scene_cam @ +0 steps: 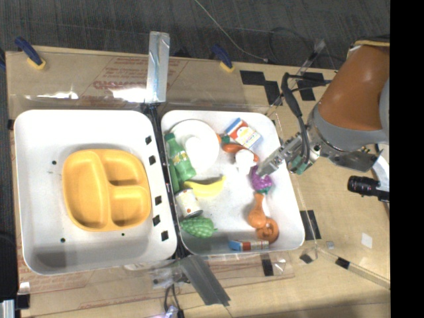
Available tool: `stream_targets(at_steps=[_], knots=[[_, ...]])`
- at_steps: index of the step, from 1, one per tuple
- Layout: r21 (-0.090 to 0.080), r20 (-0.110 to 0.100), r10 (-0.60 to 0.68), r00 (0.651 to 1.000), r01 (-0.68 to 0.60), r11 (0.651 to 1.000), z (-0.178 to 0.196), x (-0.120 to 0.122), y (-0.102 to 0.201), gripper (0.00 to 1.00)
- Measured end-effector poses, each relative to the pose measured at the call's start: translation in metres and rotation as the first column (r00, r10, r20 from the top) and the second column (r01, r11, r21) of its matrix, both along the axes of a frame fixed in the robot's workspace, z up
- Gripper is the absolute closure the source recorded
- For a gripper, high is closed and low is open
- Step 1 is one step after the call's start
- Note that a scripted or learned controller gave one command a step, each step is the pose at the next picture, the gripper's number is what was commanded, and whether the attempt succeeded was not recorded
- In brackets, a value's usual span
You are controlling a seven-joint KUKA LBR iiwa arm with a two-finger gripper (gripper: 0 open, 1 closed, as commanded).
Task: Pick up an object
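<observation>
Purple grapes (pixel 261 180) lie in your right bin (pixel 286 207), toward its right wall, just under the tip of the claw (pixel 267 167), which slants down from the right. You cannot tell from this view how the claw stands or whether it grips anything. No writing reads clearly: the small carton (pixel 242 135) at the bin's top shows only red, blue and yellow print, and the can (pixel 188 205) beside the banana (pixel 208 187) bears a blurred label.
</observation>
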State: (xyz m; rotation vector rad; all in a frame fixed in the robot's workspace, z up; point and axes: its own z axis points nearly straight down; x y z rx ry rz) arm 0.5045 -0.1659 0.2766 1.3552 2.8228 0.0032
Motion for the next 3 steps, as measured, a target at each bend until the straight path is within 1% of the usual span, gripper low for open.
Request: stream_targets(at_steps=[1, 2, 3], knots=[[0.004, -0.014, 0.034, 0.999, -0.034, 0.999, -0.088, -0.028, 0.024, 1.0], [0.004, -0.017, 0.008, 1.0, -0.008, 1.0, -0.162, 0.055, 0.052, 1.0], [0.002, 0.002, -0.1, 0.995, 0.1, 0.995, -0.002, 0.108, 0.05, 1.0]])
